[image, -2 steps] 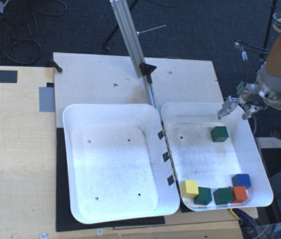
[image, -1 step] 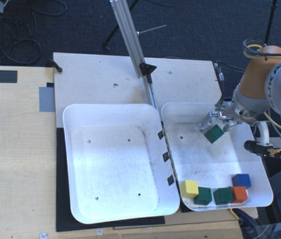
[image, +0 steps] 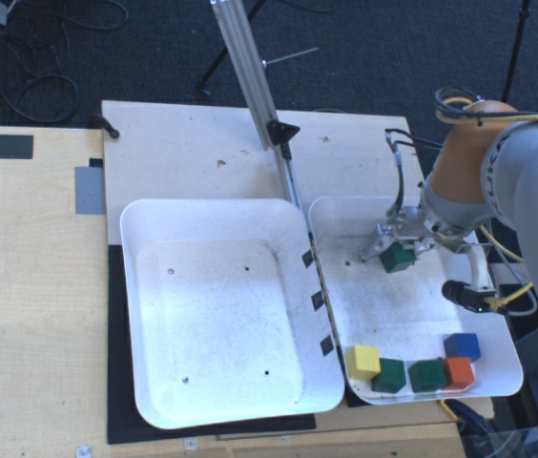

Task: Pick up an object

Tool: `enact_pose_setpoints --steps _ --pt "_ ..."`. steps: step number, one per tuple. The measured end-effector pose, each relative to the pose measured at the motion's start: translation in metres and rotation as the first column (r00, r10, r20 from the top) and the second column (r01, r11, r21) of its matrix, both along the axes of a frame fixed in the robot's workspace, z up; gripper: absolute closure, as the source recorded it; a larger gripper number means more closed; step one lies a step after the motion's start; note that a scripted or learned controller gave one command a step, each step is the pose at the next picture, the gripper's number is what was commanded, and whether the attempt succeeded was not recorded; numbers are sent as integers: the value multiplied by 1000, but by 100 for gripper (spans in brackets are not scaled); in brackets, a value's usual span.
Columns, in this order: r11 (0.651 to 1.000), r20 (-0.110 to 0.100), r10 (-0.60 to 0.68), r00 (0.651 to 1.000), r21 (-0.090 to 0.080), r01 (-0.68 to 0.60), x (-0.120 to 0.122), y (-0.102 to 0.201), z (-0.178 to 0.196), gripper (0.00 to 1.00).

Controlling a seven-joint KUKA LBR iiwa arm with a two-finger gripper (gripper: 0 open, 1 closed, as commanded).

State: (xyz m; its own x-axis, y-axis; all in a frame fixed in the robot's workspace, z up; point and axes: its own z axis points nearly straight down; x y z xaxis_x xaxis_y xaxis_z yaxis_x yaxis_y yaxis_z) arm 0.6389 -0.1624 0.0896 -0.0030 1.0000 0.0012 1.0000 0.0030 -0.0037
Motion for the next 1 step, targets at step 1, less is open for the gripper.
enact_pose_setpoints --steps 1 --pt "1000 -1 -4 1000 0 4 0 -2 10 100"
